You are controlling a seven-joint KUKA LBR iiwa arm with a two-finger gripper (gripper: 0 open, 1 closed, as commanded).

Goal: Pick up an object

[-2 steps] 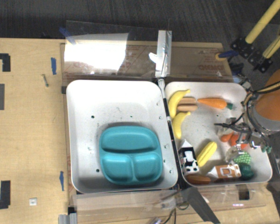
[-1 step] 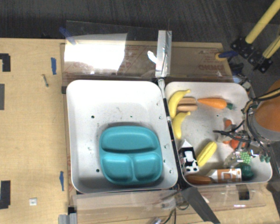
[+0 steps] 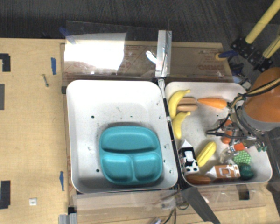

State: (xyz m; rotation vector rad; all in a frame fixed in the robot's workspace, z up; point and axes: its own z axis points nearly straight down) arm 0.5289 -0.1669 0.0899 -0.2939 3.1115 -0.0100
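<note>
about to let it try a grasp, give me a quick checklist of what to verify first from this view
1. End effector is over the right bin, where the objects are: ok.
2. An object is already held between its fingers: cannot tell, dark linkage and clutter overlap there.
3. Target singled out: not ok. The carrot, green ball and orange carton all lie close to the tool.
4. Bananas lie against the divider side, apart from the tool: ok.
5. Left bin holds the teal divided tray, away from the arm: ok.
</note>
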